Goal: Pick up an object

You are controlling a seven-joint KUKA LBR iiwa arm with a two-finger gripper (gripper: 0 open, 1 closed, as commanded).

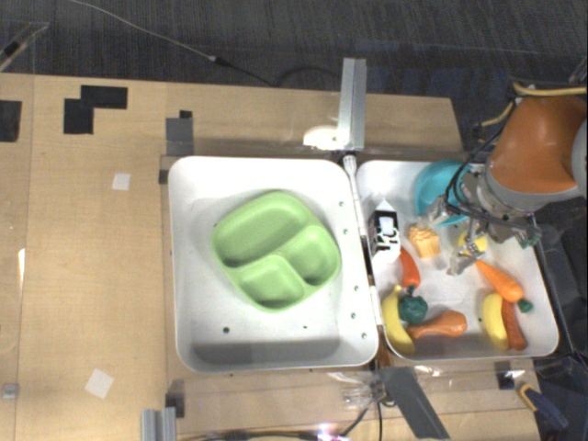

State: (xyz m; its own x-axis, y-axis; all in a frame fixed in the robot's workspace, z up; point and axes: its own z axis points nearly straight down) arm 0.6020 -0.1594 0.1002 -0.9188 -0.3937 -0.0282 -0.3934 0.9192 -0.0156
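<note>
Two white bins sit side by side on a wooden bench. The left bin holds a green plate with three sections, and it lies a bit tilted in the middle of the bin. The right bin is full of toy food, and the robot arm reaches into it from the right. The arm has a big orange band near its wrist. The gripper hangs low over the upper middle of the right bin. It is too hard to see if it is open or closed, and nothing can be seen held in it. A blue bowl sits in the top part of this bin, partly under the arm. A small yellow block lies just left of the gripper. A black and white thing lies by the left wall of the bin. An orange carrot lies just below the gripper, toward the right. A small red pepper lies under the yellow block. At the bottom left, a yellow banana curves beside a dark green toy, and an orange vegetable touches them. Another banana lies near the bottom right corner, next to a red toy.
</note>
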